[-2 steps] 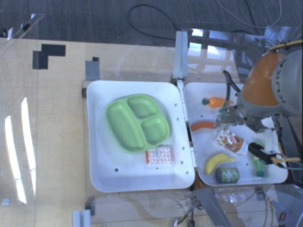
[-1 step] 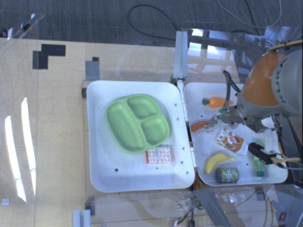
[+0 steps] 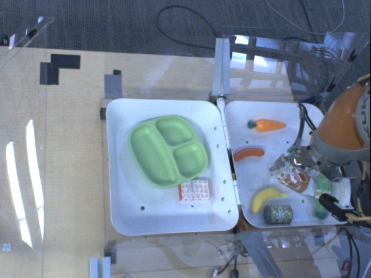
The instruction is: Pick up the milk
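The milk (image 3: 297,180) lies at the frame's lower right beneath my gripper (image 3: 285,162), whose state I cannot tell; crowding by the banana (image 3: 266,198) could spoil the grasp.

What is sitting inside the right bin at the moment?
The right bin holds a carrot, a sausage, a banana, a can and the milk lying under the gripper. The arm covers the bin's right part.
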{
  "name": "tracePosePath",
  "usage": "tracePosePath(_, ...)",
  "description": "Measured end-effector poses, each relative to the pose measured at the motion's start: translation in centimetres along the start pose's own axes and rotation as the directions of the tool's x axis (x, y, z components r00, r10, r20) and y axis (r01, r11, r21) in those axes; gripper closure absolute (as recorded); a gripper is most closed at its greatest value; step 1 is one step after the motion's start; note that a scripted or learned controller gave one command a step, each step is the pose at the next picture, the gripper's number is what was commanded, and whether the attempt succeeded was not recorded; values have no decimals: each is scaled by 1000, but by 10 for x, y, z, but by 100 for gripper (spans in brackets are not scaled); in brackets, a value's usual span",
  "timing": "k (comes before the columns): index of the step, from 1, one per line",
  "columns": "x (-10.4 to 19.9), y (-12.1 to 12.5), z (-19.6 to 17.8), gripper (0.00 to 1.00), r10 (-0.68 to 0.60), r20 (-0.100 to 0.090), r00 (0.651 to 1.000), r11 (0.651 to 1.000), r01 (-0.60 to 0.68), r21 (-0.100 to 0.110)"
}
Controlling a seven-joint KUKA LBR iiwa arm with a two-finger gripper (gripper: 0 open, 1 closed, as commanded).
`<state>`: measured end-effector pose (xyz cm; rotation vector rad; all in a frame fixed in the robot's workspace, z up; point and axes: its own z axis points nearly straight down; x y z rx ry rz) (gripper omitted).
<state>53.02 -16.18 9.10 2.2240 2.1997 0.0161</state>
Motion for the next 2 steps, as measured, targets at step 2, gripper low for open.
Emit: tracePosePath(2, 64, 53, -96, 100, 34, -2, 999, 999, -34, 9)
